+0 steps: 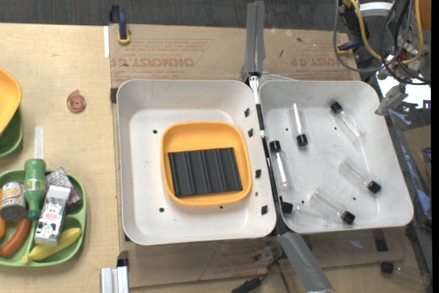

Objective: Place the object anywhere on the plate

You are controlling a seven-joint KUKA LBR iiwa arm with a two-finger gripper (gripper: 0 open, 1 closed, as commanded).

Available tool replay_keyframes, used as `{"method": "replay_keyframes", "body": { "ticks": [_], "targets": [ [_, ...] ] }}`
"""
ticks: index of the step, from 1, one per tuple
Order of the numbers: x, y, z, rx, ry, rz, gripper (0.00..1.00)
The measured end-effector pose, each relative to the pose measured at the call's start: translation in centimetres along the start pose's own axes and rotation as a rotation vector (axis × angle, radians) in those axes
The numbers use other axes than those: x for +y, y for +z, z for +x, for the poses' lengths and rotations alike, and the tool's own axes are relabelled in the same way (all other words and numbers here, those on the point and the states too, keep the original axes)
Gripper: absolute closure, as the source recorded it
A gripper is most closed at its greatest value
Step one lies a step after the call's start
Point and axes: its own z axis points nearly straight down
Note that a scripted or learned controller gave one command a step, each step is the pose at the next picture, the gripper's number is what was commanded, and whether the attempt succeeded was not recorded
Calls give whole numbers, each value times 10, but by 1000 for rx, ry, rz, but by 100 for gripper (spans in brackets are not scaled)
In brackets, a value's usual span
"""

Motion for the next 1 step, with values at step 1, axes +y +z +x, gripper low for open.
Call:
{"method": "replay_keyframes", "body": {
  "ticks": [1],
  "targets": [
    [0, -8, 0, 1, -139, 0, 0]
  ]
}}
